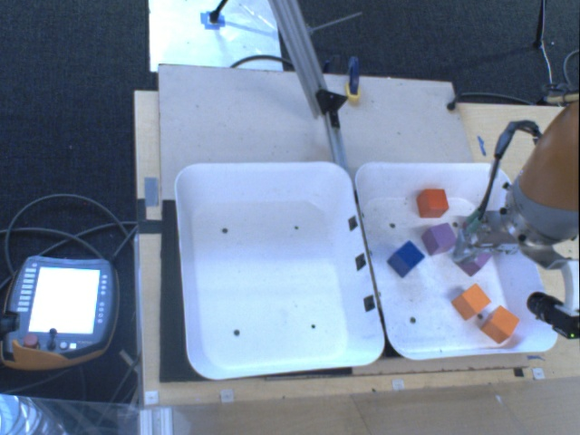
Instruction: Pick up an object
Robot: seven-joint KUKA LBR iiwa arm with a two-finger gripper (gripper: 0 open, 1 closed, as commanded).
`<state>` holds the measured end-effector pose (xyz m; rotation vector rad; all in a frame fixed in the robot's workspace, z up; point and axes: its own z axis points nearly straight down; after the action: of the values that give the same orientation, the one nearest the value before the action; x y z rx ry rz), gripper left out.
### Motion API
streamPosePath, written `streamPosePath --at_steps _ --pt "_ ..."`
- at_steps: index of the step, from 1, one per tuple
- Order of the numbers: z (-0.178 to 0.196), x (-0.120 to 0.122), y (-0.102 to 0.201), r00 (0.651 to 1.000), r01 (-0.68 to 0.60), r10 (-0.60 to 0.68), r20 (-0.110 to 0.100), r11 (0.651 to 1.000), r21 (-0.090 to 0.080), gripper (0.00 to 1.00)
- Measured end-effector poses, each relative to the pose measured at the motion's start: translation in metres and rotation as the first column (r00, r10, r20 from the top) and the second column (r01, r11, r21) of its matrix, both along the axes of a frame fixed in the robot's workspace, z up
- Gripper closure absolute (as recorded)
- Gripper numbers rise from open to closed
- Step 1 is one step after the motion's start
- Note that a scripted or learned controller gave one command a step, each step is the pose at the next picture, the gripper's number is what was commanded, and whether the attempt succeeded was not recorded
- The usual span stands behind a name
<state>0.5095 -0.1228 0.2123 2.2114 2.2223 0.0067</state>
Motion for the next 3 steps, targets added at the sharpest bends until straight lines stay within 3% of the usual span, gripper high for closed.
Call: streamPosePath --at_steps 1,3 --pt "0.064 0.002 0.002 1.000 0.000 0.000 0.003 1.000 -0.001 1.00" --pt "0.049 0.049 0.095 1.000 -0.005 0.005 -0.007 1.000 0.003 1.00"
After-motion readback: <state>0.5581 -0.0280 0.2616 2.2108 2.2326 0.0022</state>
